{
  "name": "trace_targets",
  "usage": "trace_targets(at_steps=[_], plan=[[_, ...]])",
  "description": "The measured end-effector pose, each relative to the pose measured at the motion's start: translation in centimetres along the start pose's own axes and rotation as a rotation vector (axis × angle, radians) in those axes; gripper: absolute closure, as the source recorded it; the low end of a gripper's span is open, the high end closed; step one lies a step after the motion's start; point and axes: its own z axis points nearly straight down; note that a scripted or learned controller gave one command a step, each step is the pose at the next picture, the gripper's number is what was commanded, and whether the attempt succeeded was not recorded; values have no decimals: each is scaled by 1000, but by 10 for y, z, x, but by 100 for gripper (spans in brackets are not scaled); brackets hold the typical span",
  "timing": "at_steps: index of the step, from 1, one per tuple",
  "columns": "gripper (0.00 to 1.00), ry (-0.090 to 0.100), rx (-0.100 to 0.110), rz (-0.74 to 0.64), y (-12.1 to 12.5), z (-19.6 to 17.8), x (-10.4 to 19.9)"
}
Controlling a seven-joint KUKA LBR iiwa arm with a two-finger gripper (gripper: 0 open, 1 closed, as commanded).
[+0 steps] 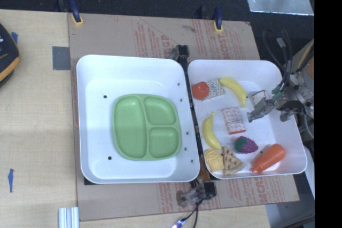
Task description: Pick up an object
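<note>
The arm is reaching in from three o'clock, its wrist hanging over the right rim of the right bin (267, 69). The gripper (258, 106) is pointing toward nine o'clock and slightly down, sitting just inside the bin. Its fingers (255, 113) are appearing spread apart, as far as the dark, blurred metal lets me judge, and nothing is lying between them.

Every object is sitting loose in the right bin. A small printed packet (233, 120) is lying near the centre, just at eight o'clock from the gripper and apart from it. A yellow banana (235, 89) is curving at eleven o'clock from the gripper. At the bin's ten o'clock corner a red tomato (200, 90) is touching a pale patterned block (216, 88). A second banana (210, 133) is lying along the left wall. Toward six o'clock a purple grape bunch (246, 144) is sitting beside an orange carrot (269, 158), with a pizza slice (231, 160) and a yellow ridged piece (214, 158) in the lower left corner.

The left bin (91, 77) is holding a green divided plate (145, 126), and both bins are resting on the cardboard-covered worktop (133, 34).
</note>
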Motion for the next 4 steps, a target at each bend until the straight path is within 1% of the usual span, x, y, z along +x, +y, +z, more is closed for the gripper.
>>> trace_targets(at_steps=[1, 2, 3, 4], plan=[[0, -1, 1, -1, 66, 105, 4], [0, -1, 1, 0, 77, 175, -7], [100, -2, 2, -3, 77, 164, -8], [100, 0, -2, -1, 113, 73, 64]])
